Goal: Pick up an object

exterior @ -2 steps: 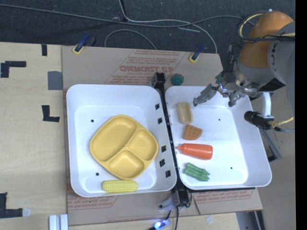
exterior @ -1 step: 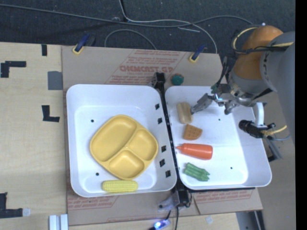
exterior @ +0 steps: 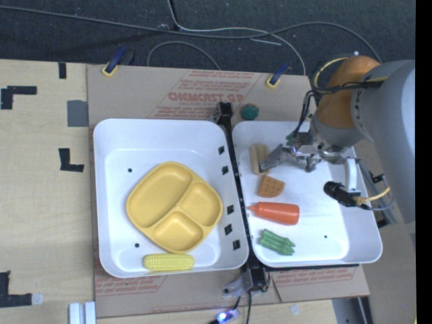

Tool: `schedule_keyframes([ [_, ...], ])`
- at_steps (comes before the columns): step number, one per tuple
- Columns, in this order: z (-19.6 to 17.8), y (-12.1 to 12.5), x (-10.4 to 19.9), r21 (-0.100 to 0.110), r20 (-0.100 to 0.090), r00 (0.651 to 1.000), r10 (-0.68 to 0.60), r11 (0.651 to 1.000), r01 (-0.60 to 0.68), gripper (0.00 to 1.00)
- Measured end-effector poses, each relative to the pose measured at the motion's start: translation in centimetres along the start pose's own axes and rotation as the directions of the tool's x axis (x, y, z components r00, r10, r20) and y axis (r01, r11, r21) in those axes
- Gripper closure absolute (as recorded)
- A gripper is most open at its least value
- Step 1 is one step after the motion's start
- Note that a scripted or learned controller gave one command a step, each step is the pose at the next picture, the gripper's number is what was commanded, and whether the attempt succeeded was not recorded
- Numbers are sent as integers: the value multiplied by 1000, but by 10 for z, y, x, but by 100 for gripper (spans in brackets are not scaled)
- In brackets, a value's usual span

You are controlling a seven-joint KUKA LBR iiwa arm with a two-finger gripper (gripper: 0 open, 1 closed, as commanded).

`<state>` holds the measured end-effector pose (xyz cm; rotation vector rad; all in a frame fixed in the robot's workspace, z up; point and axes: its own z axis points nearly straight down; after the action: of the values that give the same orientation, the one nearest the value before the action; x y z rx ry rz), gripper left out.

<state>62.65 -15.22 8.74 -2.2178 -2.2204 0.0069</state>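
Observation:
The right bin [exterior: 358, 245] holds a tan block [exterior: 257, 158], an orange waffle-like piece [exterior: 270, 186], an orange-red carrot [exterior: 275, 212] and a green pod [exterior: 277, 241]. My gripper [exterior: 290, 163] hangs over the back of this bin, just right of the tan block. It is open, and nothing sits between its fingers. One fingertip [exterior: 268, 162] reaches close to the tan block; I cannot tell whether they touch. The left bin [exterior: 108, 137] carries a yellow divided plate [exterior: 174, 206] and a corn cob [exterior: 168, 262].
A small teal object [exterior: 250, 111] lies on the cardboard behind the bins. Black cables [exterior: 347, 194] hang off the wrist over the right bin's right side. The arm's bulk covers the back right corner.

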Motion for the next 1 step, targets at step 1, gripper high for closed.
schedule_keyframes([
  [1, -13, 1, 0, -3, 0, 1000, -1, 1000, 1, 100],
])
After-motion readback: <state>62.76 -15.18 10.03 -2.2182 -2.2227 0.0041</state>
